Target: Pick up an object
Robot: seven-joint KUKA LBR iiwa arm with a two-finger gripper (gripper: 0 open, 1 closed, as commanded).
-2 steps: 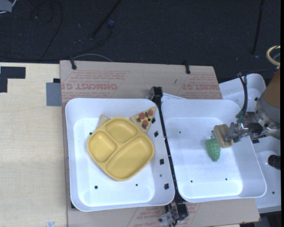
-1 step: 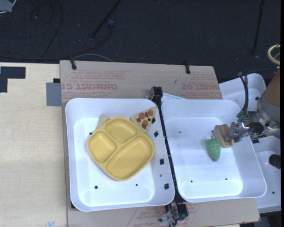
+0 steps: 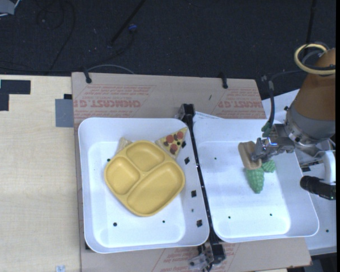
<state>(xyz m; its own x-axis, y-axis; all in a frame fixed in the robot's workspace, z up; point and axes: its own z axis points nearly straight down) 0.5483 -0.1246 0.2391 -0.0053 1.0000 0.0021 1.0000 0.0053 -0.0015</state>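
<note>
Yellow three-compartment plastic plate (image 3: pixel 145 177) fills the left white bin (image 3: pixel 96 220), a toy pizza slice (image 3: pixel 173 141) touching its far edge. Over the right white bin (image 3: pixel 232 220), the gripper (image 3: pixel 264 153) hangs above a tan block (image 3: pixel 248 156) and bumpy green toy (image 3: pixel 255 178) (finger spread indiscernible).

My bench (image 3: pixel 28 169) has a light wood-grain top. A brown cardboard sheet (image 3: pixel 158 98) with reversed red lettering lies flat on it. Two shallow white bins rest side by side on the cardboard: the left bin (image 3: pixel 96 231) and the right bin (image 3: pixel 294 222), their inner walls close together along a black divider (image 3: pixel 195 169). A grey square (image 3: pixel 63 112) and black patches (image 3: pixel 8 92) lie on the bare top, left of the cardboard.
</note>
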